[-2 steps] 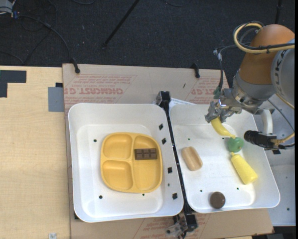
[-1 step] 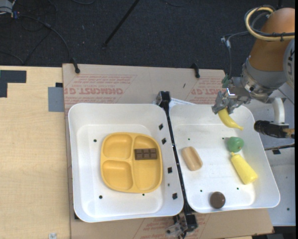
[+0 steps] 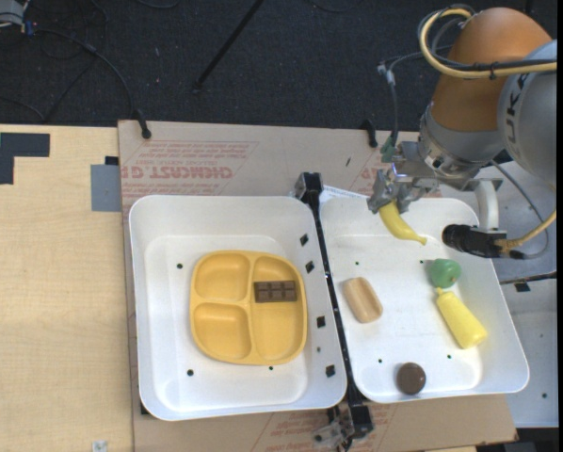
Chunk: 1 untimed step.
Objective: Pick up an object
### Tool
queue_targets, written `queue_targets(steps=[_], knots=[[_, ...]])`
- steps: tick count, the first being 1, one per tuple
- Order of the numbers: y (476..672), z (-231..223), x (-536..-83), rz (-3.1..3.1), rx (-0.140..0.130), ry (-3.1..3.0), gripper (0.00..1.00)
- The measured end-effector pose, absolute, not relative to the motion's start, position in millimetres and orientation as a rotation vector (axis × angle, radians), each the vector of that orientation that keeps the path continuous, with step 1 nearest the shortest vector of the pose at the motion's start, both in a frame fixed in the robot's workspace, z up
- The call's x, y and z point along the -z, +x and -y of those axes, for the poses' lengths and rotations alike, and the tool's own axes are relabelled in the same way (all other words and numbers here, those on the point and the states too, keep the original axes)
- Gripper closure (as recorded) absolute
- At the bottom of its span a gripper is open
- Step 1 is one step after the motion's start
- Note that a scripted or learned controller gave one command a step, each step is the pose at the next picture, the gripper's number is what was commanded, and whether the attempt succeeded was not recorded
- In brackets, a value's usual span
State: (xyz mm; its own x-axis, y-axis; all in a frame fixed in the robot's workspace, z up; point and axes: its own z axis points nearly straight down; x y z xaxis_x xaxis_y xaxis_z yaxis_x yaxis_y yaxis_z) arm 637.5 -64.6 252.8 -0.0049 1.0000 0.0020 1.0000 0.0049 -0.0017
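Bench with two shallow white bins side by side, seen from above at a slant. The left bin (image 3: 159,252) carries a yellow divided plate (image 3: 247,307) lying flat near its centre; a brown chocolate bar (image 3: 276,292) lies in the plate's upper right compartment. A black divider (image 3: 321,281) runs between the two bins. In the right bin (image 3: 507,365), a tan bread roll (image 3: 362,299) lies near the left wall, roughly midway down; a round brown disc (image 3: 410,378) lies near the front edge, well apart from the roll. A banana (image 3: 400,225) sits at the bin's upper part, tilted, its upper end between the tips of the gripper (image 3: 391,203), whose fingers are closed narrowly around that end; whether the fruit's lower end touches the bin floor cannot be told. To the right, a green round object (image 3: 442,272) lies just above a yellow cob-like object (image 3: 461,318), the two touching or nearly so. The grey arm (image 3: 531,111), with its orange band (image 3: 489,36), reaches in from the upper right, above the bin's far corner.
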Motion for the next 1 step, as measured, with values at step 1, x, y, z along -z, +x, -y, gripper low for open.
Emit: queue_targets(steps=[1], knots=[[632.3, 13.3, -236.2, 2.223, -0.004, -2.212, 1.00]])
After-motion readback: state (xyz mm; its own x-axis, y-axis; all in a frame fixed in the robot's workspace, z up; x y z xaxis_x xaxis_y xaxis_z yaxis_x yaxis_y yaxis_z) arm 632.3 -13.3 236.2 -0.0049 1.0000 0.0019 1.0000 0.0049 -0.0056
